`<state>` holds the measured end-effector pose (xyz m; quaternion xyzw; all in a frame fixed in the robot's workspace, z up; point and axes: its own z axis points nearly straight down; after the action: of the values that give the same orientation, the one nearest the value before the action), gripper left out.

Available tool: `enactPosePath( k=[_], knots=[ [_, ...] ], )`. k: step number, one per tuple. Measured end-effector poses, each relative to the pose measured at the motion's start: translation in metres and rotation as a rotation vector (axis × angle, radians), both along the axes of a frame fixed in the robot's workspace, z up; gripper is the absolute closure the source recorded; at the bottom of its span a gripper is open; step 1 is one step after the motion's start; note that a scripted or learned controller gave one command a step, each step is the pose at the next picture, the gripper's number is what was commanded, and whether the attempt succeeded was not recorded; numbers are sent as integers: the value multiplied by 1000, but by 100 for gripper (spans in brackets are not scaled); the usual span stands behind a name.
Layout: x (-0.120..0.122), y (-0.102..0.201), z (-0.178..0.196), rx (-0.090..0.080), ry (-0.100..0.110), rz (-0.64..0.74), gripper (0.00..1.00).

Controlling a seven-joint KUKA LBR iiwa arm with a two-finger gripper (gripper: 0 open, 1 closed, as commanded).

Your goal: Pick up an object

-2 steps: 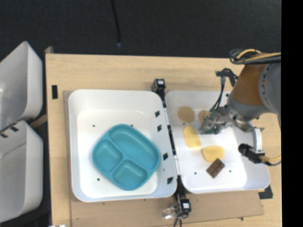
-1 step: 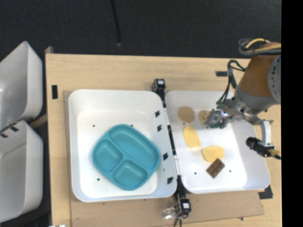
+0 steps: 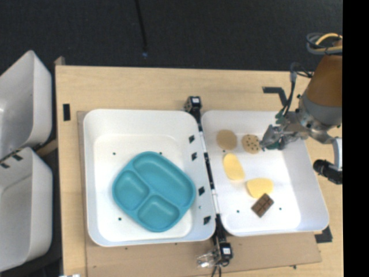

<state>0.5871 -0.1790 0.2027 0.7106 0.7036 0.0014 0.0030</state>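
The right bin holds several food pieces: a tan round cookie, a chocolate-chip cookie, a pale yellow oval piece, a yellow wedge and a brown chocolate square. My gripper hangs over the bin's upper right part, just right of the chocolate-chip cookie. I see nothing between its fingers.
In the left bin lies a blue divided plate. White containers stand off the bench at the left. Small clips sit along the seam between the bins.
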Motion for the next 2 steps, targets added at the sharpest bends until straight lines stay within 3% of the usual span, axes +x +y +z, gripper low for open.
enactPosePath(
  k=[1, 2],
  knots=[
    [2, -4, 65, -1, -2, 13, 100],
    [7, 58, 66, 2, 5, 16, 100]
  ],
)
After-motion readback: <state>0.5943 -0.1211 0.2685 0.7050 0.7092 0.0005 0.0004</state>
